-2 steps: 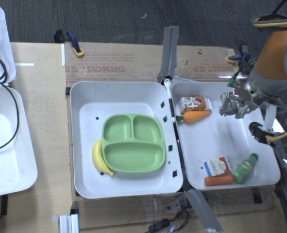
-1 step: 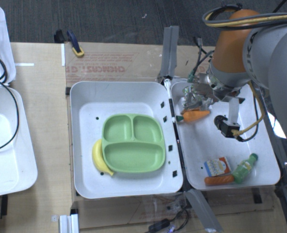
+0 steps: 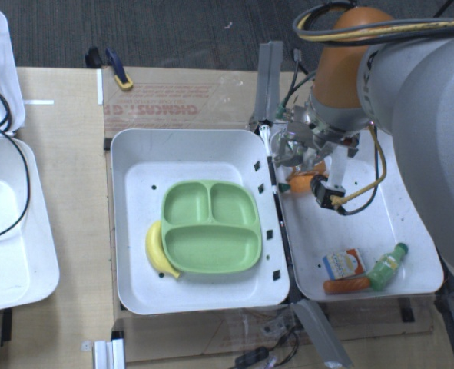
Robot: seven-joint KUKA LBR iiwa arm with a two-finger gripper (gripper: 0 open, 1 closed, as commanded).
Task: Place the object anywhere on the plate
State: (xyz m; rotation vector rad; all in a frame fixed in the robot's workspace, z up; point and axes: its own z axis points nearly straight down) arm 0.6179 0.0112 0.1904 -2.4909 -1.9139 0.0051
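Note:
A green plate with three compartments (image 3: 210, 227) lies in the left bin (image 3: 130, 167). A yellow banana (image 3: 158, 251) rests against the plate's left edge on the bin floor. My gripper (image 3: 299, 167) hangs low over the upper left corner of the right bin (image 3: 411, 221). An orange object (image 3: 303, 183) sits right under it, partly hidden by the gripper's body. Whether that object is between the fingers is hidden.
At the front of the right bin lie a small snack box (image 3: 342, 264), a red-orange carrot-like piece (image 3: 346, 286) and a green bottle (image 3: 386, 267). A blue and yellow clamp (image 3: 117, 71) lies on the cardboard behind the left bin. Cables trail from the wrist.

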